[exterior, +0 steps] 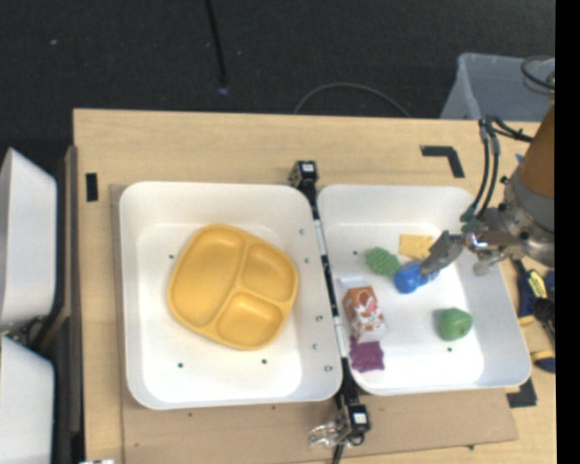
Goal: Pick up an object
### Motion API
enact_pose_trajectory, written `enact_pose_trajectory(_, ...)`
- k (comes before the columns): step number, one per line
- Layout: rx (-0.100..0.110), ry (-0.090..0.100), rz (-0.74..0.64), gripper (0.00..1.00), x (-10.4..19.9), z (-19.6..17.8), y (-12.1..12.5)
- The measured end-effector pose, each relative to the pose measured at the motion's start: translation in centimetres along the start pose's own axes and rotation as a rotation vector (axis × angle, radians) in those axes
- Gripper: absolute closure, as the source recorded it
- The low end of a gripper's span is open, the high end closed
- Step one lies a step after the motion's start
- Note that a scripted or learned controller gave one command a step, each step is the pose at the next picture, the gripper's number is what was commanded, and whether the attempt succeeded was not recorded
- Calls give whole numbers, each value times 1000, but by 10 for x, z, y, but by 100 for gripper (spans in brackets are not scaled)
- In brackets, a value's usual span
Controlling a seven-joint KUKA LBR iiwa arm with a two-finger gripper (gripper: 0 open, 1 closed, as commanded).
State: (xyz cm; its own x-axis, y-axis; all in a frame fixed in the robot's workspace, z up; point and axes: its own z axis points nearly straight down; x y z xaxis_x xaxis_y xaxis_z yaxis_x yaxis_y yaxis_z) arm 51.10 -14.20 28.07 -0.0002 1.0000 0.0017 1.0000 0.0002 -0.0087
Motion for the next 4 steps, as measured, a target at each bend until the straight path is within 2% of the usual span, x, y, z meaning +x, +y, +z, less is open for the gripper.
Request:
enact_pose_trajectory(1,-11,-2,-3,0,0,-5,2)
enact_pose_trajectory(2,-7,-4,2,0,0,37,6)
enact_pose_trajectory(4,-5,-3,2,0,-12,160,13)
